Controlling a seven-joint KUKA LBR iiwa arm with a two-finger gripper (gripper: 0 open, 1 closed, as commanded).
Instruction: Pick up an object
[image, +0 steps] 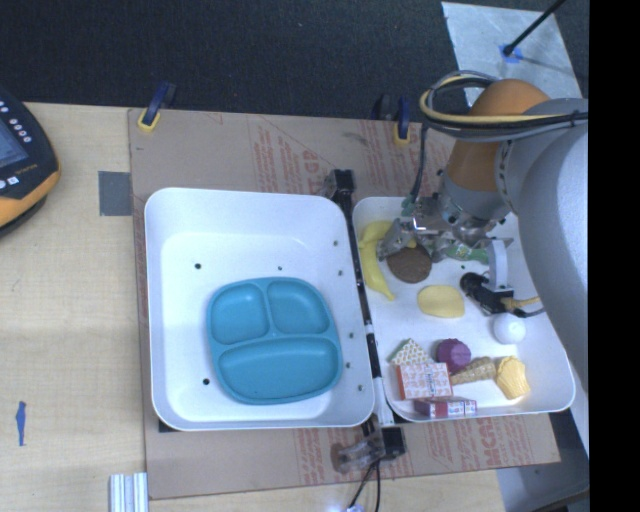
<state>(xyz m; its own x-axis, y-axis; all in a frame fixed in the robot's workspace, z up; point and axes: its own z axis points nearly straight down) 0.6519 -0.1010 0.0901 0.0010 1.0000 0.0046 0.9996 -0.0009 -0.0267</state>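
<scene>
We see the gripper (420, 243) low in the right bin (555, 395), at about twelve o'clock of it, directly over a brown round object (409, 265); whether its jaws are wide or narrow, we cannot tell. A banana (374, 262) lies just beside at nine o'clock of the brown piece, a yellow lemon-like piece (441, 301) at five o'clock. In the left bin (170, 300) on the worktop rests a blue divided plate (274, 340).
</scene>
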